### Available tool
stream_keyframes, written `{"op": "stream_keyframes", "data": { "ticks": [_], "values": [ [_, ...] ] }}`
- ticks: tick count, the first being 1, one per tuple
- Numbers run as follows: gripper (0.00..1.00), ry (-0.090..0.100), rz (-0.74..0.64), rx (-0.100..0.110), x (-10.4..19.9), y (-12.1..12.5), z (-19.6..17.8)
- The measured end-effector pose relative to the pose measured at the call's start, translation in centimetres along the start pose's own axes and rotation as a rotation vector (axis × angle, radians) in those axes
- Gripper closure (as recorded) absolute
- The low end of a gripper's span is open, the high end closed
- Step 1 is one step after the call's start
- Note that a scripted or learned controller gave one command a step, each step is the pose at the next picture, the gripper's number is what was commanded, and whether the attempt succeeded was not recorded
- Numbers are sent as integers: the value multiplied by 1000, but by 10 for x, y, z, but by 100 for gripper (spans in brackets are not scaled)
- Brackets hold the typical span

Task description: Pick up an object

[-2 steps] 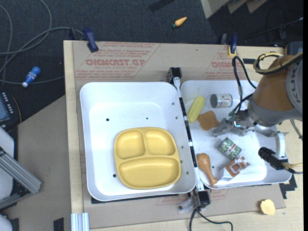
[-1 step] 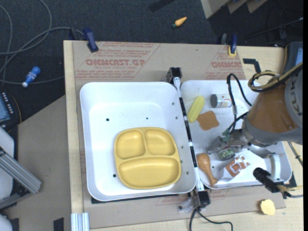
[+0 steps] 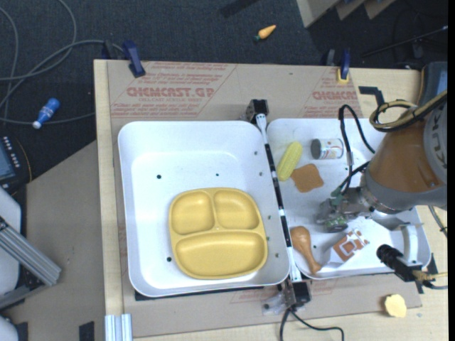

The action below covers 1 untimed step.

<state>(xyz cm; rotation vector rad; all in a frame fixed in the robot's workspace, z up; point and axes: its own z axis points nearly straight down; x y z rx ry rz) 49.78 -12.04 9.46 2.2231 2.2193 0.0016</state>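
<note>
Here the tool (image 3: 335, 214) hangs low inside the right bin (image 3: 398, 261), in the middle of the loose objects, presumably lowered there to take one; whether it is spread or closed I cannot tell. From it the brown flat piece (image 3: 308, 178) lies at eleven o'clock, the yellow corn (image 3: 288, 160) beyond, and the orange-and-white packet (image 3: 350, 246) just at five o'clock. The yellow divided plate (image 3: 216, 231) sits apart in the left bin (image 3: 142, 190).

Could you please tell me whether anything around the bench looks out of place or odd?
Yes, a few strays lie outside the bins: a yellow piece sits on the bench at its near right corner, a small orange item lies on the dark floor beyond the bench, and a blue bottle lies on the floor to the left.
</note>
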Motion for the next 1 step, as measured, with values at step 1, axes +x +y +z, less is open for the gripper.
{"op": "stream_keyframes", "data": {
  "ticks": [1],
  "values": [
    [100,4,-15,-11,102,29,-95]
  ]
}}
